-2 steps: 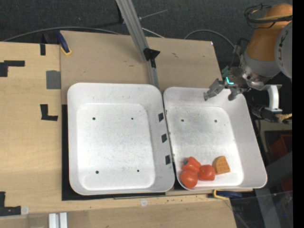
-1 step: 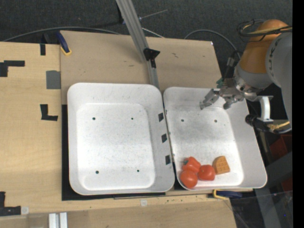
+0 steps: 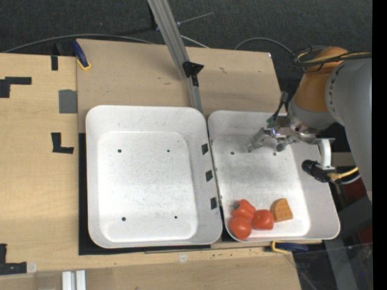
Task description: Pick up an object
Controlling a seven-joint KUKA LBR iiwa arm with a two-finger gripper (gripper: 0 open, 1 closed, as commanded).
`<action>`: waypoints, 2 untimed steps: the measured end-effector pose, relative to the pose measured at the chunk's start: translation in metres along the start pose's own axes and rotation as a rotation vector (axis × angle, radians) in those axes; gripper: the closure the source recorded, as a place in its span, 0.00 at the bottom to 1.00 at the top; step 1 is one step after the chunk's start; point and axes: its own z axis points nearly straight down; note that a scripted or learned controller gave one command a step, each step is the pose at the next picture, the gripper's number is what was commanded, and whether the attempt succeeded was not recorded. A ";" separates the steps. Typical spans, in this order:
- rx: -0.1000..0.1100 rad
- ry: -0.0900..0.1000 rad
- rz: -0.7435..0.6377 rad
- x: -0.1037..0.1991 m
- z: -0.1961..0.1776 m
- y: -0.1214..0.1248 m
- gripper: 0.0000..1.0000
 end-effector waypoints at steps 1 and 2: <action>-0.005 -0.001 -0.001 0.001 0.006 0.000 0.00; -0.005 -0.001 -0.002 0.001 -0.004 0.000 1.00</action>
